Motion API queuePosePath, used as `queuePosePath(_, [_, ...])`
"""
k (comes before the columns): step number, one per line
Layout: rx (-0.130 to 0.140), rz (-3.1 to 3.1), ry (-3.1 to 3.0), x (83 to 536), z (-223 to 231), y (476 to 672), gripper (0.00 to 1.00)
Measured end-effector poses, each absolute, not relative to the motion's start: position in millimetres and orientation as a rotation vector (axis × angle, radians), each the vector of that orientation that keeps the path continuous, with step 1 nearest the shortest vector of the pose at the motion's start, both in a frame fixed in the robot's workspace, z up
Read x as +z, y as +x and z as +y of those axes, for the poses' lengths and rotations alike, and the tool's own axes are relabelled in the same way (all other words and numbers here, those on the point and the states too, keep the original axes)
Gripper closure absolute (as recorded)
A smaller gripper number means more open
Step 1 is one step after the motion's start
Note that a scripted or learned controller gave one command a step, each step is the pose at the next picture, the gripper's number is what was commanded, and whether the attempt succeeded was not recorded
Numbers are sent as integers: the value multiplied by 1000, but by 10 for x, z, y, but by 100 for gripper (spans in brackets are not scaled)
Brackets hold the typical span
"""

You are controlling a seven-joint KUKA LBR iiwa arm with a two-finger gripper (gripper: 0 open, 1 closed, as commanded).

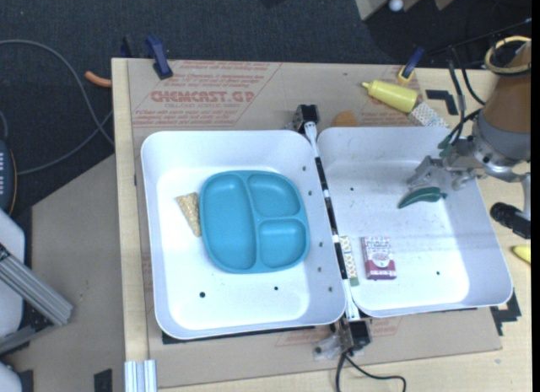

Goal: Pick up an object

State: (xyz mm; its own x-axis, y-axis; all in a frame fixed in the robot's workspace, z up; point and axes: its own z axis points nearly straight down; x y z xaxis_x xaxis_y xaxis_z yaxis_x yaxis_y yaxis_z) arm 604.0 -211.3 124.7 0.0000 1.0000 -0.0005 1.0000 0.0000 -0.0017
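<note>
Both white bins (169, 213) smooth glossy plastic. Blue divided plate (253, 220) matt plastic. Bench (211, 95) printed cardboard. Small packet (379, 258) glossy wrapper.

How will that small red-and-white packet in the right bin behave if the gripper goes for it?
The small red-and-white packet lies flat on the right bin floor, so fingers may struggle to get under it. It looks thin and light, and will probably slide when pushed. It cannot roll.

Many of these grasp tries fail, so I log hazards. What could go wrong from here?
The gripper sits by a thin teal object in the right bin; something that flat may slip out. The small packet also lies flat and may be hard to grasp.
</note>
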Motion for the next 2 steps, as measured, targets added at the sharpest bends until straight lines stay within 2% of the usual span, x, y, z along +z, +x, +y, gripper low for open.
queuePosePath(1, [-1,-2223,-2222,858,-1922,5977,0])
queuePosePath(2, [-1,-2225,-2222,851,-2078,6212,0])
